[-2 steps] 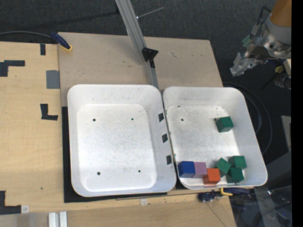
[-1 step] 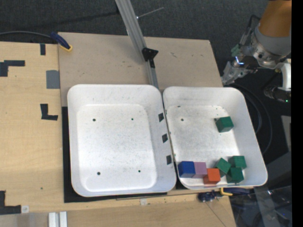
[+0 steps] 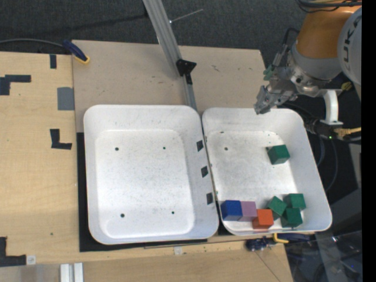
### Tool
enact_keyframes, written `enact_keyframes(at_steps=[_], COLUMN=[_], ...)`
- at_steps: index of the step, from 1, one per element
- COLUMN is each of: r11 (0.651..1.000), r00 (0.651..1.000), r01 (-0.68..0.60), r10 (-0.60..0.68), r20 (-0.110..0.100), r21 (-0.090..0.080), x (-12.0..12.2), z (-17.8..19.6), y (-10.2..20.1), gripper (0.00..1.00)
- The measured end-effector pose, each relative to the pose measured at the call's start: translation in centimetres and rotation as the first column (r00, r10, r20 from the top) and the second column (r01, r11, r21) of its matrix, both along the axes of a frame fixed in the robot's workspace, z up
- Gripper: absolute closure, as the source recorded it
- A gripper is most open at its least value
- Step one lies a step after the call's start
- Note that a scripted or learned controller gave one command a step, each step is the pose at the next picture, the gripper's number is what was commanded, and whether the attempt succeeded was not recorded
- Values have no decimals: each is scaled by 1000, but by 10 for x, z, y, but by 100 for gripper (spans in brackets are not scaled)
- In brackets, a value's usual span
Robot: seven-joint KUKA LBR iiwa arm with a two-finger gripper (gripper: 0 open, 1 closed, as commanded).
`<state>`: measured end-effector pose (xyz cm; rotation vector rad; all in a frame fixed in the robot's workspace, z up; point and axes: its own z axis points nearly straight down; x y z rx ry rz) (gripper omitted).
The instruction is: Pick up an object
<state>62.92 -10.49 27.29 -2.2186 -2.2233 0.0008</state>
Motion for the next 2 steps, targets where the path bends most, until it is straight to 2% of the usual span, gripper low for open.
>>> enact_keyframes(at_steps=[1, 2], r11=[1000, 1000], r00=[1000, 1000], r01=[-4, -2], r10=[4, 2], r20=[-3, -4], r21=[1, 1], x=[-17, -44], z=[-13, -31], y=[56, 97], gripper=[100, 100])
